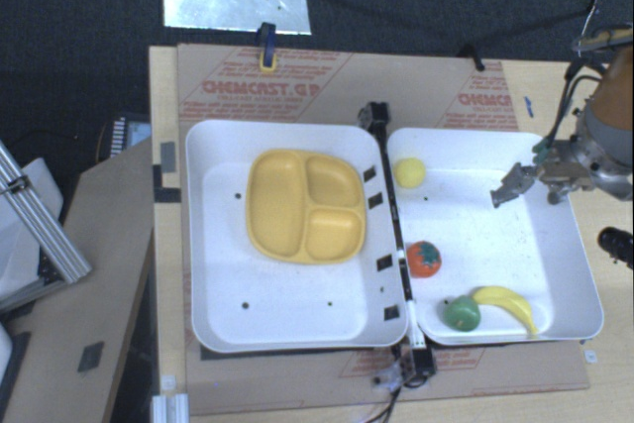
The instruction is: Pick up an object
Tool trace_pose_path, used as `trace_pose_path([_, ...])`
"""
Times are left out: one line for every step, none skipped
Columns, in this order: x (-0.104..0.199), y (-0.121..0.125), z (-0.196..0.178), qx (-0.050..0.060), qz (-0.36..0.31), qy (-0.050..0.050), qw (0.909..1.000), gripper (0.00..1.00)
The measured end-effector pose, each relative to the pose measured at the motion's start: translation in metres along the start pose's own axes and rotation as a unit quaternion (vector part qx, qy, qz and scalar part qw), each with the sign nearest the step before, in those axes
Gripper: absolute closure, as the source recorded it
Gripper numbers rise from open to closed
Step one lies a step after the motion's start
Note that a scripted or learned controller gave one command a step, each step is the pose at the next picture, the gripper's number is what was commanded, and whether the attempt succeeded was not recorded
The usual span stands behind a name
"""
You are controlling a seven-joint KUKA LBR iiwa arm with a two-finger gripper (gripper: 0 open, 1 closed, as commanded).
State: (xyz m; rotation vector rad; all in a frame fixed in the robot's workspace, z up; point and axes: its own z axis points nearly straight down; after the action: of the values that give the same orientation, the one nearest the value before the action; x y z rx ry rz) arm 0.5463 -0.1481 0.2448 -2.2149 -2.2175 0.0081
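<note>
The right bin (555,243) holds a yellow ball-like fruit (410,173) near its far left corner. A red tomato-like fruit (424,259) rests by its left wall. A green fruit (461,313) and a yellow banana (507,305) lie along the near edge. My gripper (533,187) hangs over the right bin's far right part, up and to the right of all four fruits. Its fingers are spread open with nothing between them.
The left bin (218,312) bears a yellow divided plate (302,206) in its middle. A black divider (391,223) with clips runs between the two bins. A cardboard sheet (297,79) lies under both bins.
</note>
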Motion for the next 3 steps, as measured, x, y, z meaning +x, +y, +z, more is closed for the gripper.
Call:
trace_pose_path([0.000, 0.002, -0.005, -0.005, -0.001, -0.001, 1.0000, 0.00])
trace_pose_path([-0.005, -0.001, 0.038, -0.004, 0.000, -0.001, 1.0000, 0.00])
trace_pose_path([-0.006, -0.003, 0.081, -0.003, 0.000, -0.001, 1.0000, 0.00])
